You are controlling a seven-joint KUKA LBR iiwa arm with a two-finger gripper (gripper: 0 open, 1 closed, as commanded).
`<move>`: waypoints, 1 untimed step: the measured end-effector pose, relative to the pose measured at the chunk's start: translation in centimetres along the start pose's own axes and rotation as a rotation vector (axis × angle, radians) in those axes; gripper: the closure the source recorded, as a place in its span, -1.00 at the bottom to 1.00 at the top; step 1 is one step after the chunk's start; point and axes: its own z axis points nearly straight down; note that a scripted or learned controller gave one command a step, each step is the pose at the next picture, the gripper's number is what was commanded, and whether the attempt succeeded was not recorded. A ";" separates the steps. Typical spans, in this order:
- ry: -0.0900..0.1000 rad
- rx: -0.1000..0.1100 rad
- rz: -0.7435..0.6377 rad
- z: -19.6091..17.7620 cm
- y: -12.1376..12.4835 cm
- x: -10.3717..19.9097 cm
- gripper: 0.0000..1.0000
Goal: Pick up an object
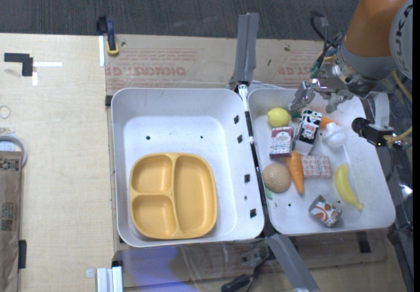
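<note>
On the bench [59,172], the largest things I see are the two white bins side by side. The left bin [180,104] carries a yellow divided plate [174,195] pushed toward its near left corner, with bare white floor along its far and right walls. The right bin [367,215] is the crowded one. The arm [380,15] comes in over its far right corner, orange band uppermost, and the claw [314,97] hangs above the far rim near the dividing wall; I cannot tell from this slant how its tips stand, and I see nothing between them.

Down in the right bin, going by size: a banana [346,186] lies along the right side, near the wall. A brown round object [277,178] sits against the left wall, touching a carrot [296,172] that points toward the near edge. A small red carton [281,140] stands just beyond them, with a lemon [278,117] behind it near the far left corner. A black-and-white carton [308,128] is just beside the claw. A patterned flat packet [317,166] lies mid-bin, and a crumpled wrapper [325,212] sits near the front rim. Open floor shows mostly at the near left corner and right of the banana.
</note>
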 end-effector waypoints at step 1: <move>0.000 0.000 -0.145 8.7 -3.7 -1.3 -1.00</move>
